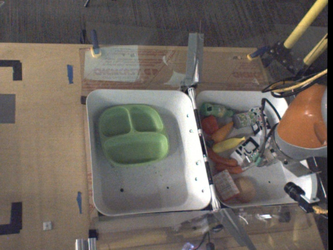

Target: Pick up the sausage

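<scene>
The sausage [225, 161] is a reddish-brown link lying slantwise at the left of the right bin [270, 194], just under a yellow banana [228, 144]. My gripper [247, 151] hangs low over the middle of that bin, right beside the banana's right end and just above and to the right of the sausage. Nothing shows as lifted; the sausage rests among the other toy foods. The grey arm with its orange band [304, 121] reaches in from the right and hides the bin's right part.
The right bin also holds an orange carrot [222, 132], a red pepper [209, 124], a green toy [215, 109], a grey piece [242, 120], a wrapped packet [225, 184] and a tan bun [245, 189]. A green divided plate [133, 134] lies in the left bin [151, 191].
</scene>
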`<state>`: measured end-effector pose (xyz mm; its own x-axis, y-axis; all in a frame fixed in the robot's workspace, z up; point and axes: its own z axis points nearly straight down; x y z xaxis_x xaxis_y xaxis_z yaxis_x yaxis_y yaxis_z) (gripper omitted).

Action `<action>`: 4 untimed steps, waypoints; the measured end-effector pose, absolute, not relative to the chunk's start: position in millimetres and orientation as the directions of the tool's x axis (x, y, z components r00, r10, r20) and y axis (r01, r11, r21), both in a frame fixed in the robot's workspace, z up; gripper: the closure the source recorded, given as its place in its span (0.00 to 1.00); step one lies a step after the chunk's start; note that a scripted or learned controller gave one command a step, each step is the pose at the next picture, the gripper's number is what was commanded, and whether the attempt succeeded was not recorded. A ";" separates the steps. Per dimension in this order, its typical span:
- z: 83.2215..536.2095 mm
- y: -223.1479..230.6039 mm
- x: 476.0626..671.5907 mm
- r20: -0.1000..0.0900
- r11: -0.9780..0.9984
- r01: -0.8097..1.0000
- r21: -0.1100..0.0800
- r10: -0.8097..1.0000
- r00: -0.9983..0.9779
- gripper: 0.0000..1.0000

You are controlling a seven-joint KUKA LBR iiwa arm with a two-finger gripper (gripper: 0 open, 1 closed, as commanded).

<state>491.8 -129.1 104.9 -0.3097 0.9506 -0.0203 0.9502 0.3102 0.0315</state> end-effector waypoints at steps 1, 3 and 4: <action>101.7 -128.0 489.4 -0.015 0.311 0.950 0.024 0.950 -0.310 0.00; 182.7 -63.1 554.3 0.000 0.134 0.991 -0.001 0.991 -0.134 0.00; 115.7 -90.1 567.6 -0.009 0.055 0.998 0.030 0.998 -0.055 0.00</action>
<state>567.6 -90.1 115.7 -0.0547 0.9985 -0.0093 0.9980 0.0549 0.0300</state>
